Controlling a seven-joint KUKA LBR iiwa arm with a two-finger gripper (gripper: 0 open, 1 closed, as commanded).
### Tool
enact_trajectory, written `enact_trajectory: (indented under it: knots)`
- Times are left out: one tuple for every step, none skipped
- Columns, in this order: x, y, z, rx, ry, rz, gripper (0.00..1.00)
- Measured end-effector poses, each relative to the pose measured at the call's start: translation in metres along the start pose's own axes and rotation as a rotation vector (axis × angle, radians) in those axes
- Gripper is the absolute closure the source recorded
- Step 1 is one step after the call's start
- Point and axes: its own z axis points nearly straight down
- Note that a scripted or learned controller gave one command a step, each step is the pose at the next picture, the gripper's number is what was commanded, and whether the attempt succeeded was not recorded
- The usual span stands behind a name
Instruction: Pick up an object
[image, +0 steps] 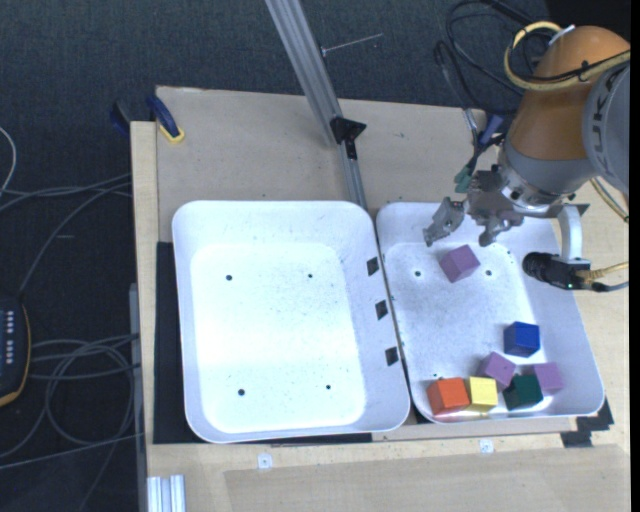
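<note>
While jaws gape empty above purple cube (459, 263), other blocks (484, 384) cluster well apart at right bin (425, 300) near edge.

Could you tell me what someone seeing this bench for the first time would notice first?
Most likely the arm's orange band at upper right, with the gripper hanging open just above a lone purple block near the far end of the right bin. Next, the bright cluster in that bin's near corner: an orange block, a yellow block, a green block and a blue block.
</note>
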Motion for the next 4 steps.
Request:
enact_trajectory:
  knots:
    - [0.000, 0.000, 0.000, 0.000, 0.000, 0.001, 0.00]
    - [-0.005, -0.003, 0.062, 0.006, -0.001, 0.002, 0.00]
    - [-0.004, -0.004, 0.115, 0.004, 0.000, 0.001, 0.00]
    - [-0.004, -0.002, 0.100, -0.004, 0.000, 0.001, 1.00]
